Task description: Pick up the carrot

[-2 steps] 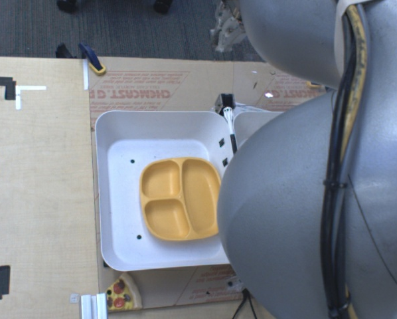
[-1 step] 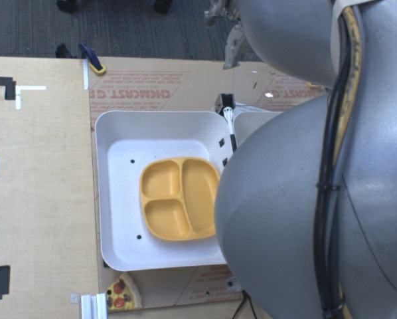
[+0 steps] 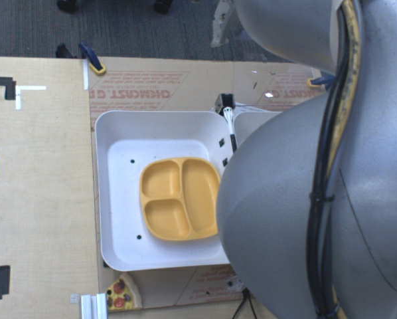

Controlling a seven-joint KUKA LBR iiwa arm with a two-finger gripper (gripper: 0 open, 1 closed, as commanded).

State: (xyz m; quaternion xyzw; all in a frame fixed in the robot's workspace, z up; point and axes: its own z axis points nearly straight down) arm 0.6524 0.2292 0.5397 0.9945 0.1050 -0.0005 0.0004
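The grey arm (image 3: 318, 178) covers the right bin (image 3: 255, 121). The left bin (image 3: 112, 198) contains a yellow divided tray (image 3: 178, 198). Jaws state: cannot tell.

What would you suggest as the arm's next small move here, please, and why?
Probably pull the arm back toward the right, I'd judge. Its grey body covers most of the right bin, and the left bin holds a yellow divided plate, so the carrot can't be located yet.
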